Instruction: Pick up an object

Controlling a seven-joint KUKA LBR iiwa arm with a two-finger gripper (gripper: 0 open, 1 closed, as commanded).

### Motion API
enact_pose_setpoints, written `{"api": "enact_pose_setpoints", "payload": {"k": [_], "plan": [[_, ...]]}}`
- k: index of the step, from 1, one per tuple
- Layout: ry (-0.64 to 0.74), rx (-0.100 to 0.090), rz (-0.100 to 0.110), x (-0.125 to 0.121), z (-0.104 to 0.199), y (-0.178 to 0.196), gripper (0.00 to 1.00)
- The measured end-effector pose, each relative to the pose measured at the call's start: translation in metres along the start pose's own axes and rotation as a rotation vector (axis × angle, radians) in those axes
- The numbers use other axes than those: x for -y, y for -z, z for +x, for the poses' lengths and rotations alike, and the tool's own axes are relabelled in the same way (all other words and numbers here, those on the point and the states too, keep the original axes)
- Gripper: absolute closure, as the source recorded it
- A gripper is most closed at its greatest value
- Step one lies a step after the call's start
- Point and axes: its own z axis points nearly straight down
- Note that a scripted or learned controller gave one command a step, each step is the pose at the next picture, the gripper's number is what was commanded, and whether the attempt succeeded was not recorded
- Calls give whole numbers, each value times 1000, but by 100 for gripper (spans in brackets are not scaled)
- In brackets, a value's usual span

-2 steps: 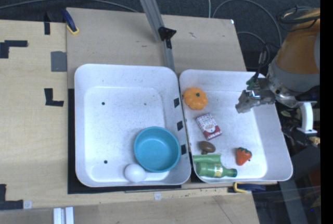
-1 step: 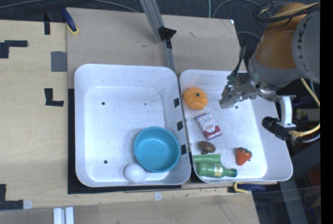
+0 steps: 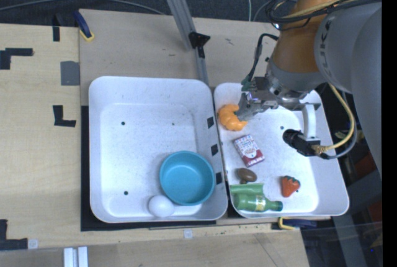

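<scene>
The left bin (image 3: pixel 105 135) holds a blue bowl (image 3: pixel 186 177) with a white ball (image 3: pixel 161 205) touching its lower left. In the right bin (image 3: pixel 322 191), the gripper (image 3: pixel 247 109) sits just right of an orange object (image 3: pixel 231 117); whether it grips cannot be told. Below the orange object lie a red-white packet (image 3: pixel 248 150), a brown piece (image 3: pixel 246 176), a green bottle (image 3: pixel 254 200) and a strawberry (image 3: pixel 289 185).
</scene>
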Motion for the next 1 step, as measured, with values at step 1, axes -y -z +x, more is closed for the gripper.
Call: {"api": "enact_pose_setpoints", "payload": {"k": [1], "plan": [[0, 0, -1, -28, 51, -3, 100]]}}
